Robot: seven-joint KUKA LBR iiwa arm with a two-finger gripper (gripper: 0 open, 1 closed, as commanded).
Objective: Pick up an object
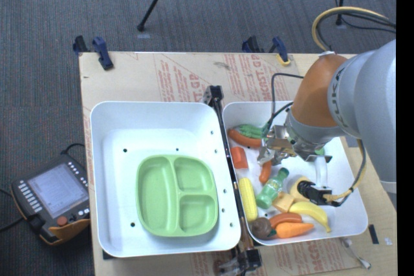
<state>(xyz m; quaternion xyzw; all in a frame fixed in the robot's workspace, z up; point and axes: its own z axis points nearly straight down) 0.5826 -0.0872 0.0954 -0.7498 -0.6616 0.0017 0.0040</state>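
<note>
While the gripper point(275, 150) hangs low over the right bin point(349, 220), whether its pincer is released or clenched cannot be told from this slant, and nothing can be seen held in it. Just beneath it lie a small orange carrot piece point(266, 171) and a green bottle point(272, 189), tilted, with a dark cap. An orange-red block point(239, 158) sits just beside them toward the bin's left wall, and a corn cob point(248, 199) lies along that wall. Farther back rests a carrot with green leaves point(246, 134). Toward the near corner lie a banana point(311, 212), a larger carrot point(293, 228) and a brown round fruit point(261, 227). Alongside, the left bin point(113, 132) holds a green divided plate point(176, 195). Off the bench's left edge sits a teach pendant point(53, 199) on the carpet.
</note>
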